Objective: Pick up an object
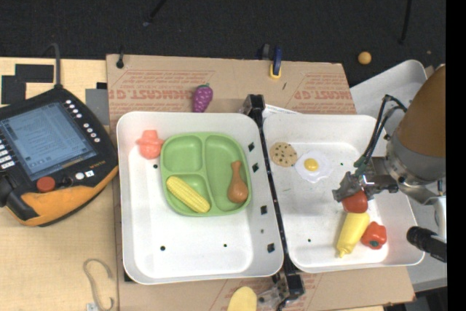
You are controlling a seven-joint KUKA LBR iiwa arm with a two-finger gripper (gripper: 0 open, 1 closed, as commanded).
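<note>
My gripper [352,192] hangs over the right side of the right bin [320,262], at the end of the grey arm with its orange band. A small red round item [356,203] sits right under the gripper's tip, touching or nearly touching it; whether it is held is unclear. Just below lie a yellow bottle [351,231] and a red pepper [375,235]. Farther left in the same bin are a cookie [282,153] and a fried egg [312,165].
The left bin [189,251] holds a green divided plate [186,154] with corn [188,194] and a drumstick [237,182], plus a pink item [149,144]. Purple grapes [202,97] lie behind the bins. A teach pendant [47,149] sits at the left.
</note>
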